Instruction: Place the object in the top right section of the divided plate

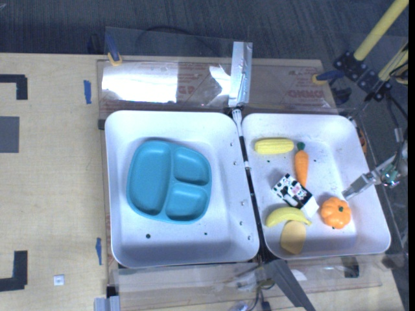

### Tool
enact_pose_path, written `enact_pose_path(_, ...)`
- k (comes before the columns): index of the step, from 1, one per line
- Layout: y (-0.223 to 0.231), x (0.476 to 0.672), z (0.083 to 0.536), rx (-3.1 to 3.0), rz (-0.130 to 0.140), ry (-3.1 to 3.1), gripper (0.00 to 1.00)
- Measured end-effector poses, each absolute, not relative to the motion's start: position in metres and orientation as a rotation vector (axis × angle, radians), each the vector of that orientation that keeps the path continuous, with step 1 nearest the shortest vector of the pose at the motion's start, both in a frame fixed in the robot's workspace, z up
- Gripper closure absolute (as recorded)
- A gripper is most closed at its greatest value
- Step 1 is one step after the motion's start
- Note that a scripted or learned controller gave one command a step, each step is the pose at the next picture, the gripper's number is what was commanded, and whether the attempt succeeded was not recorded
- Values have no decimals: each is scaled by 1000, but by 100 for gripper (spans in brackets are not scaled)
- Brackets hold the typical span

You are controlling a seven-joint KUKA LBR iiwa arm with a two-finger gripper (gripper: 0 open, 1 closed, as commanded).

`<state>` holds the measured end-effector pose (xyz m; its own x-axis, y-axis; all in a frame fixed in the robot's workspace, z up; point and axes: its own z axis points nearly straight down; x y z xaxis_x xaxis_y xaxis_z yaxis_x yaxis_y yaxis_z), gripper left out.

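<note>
A blue divided plate (170, 180) lies in the left bin (123, 131), its sections bare. In the right bin (337, 125) lie a corn cob (274, 146), a carrot (301, 165), a black-and-white cow-patterned block (291, 190), a banana (287, 216), a tan rounded piece (293, 238) and an orange pumpkin (335, 212). My gripper (363, 183) reaches in at the right bin's right rim, just above and right of the pumpkin. Nothing is seen in its grasp.
A clear plastic sheet with a metal strip (240, 73) stands behind the bins. A yellow pole and black clamp (363, 63) sit at the upper right. Blue tape marks (87, 91) lie on the wooden bench to the left.
</note>
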<state>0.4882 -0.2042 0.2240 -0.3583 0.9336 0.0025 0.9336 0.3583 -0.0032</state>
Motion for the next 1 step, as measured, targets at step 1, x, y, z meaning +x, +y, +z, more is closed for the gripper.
enact_pose_path(1, -213, 478, 101, -1414, 0, -2801, 0)
